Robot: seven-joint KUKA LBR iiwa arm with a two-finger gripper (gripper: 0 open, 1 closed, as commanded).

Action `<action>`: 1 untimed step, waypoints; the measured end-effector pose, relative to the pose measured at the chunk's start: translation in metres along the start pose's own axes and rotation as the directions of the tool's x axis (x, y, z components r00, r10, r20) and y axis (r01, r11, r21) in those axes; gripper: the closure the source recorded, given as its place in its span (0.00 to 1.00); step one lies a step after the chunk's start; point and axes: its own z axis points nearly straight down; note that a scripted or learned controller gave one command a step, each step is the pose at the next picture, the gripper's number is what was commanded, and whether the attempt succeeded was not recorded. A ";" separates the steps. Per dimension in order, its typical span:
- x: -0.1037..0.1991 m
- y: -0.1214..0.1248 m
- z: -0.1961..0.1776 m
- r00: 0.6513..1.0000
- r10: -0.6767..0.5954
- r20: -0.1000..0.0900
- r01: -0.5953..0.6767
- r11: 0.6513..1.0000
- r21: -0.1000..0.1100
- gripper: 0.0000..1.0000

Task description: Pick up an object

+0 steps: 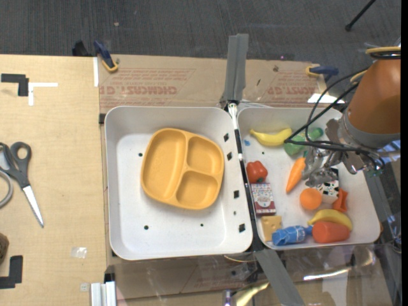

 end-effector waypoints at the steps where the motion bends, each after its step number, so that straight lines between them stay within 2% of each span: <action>1: 0.032 0.056 0.060 0.968 0.250 -0.003 -0.250 0.968 0.000 1.00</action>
